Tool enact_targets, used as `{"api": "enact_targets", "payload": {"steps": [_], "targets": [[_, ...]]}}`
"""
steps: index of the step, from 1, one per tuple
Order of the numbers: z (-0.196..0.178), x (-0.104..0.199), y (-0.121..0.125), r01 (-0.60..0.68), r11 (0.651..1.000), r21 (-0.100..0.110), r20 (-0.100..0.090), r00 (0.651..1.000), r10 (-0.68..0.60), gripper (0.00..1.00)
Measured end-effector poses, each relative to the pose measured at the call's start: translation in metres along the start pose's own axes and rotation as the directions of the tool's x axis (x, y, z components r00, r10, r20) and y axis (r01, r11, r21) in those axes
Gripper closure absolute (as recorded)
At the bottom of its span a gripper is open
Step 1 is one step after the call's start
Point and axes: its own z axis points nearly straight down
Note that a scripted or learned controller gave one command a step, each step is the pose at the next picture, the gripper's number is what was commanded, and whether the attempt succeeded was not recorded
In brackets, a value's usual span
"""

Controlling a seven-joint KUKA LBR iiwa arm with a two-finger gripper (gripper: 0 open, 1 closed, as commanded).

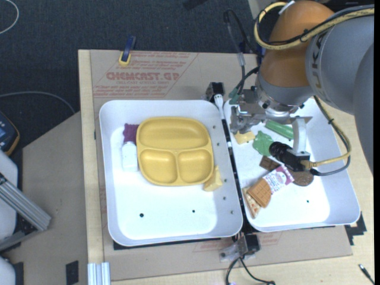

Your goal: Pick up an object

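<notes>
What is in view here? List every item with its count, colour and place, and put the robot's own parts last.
bins: two, white, side by side on the bench
divided tray: one, yellow, three compartments, in the left bin
purple item: one, left bin, at the tray's left edge
white item: one, left bin, below the purple item
waffle piece: one, tan, right bin, near the divider
wrapper: one, pink and white, right bin, beside the waffle piece
green pieces: two, right bin, under the arm
clamp: one, blue and yellow, bench's far edge
arm: one, grey with an orange band, over the right bin
hand: one, low over the right bin's far left part
</notes>
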Motion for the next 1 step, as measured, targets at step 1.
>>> {"api": "enact_targets", "payload": {"steps": [1], "targets": [[0.0038,-0.0147,-0.0079,-0.008,1.0,0.008,0.002,1.0,0.008,1.0]]}}
